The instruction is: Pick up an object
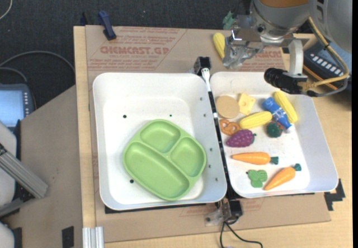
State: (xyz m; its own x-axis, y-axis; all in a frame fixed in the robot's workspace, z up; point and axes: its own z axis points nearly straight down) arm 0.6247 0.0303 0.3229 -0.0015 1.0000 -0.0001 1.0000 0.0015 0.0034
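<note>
Gripper (238, 54) hangs above the far rim of the right bin (321, 146), nothing visibly between its fingers; how wide they stand, I cannot tell. Inside that bin lie toy foods: corn (255, 120), grapes (240, 139), two carrots (253, 158). Left of it, a green plate (164, 158).

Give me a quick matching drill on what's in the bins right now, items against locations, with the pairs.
Items:
1. green divided plate
2. purple grapes
3. pretzel
4. blue clamp

Places:
A. on the cardboard, behind the left bin
B. left bin
C. right bin, just in front of the pretzel
D. right bin, beside the divider, in front of the round tan piece

Pairs: 1-B, 2-C, 3-D, 4-A
</note>
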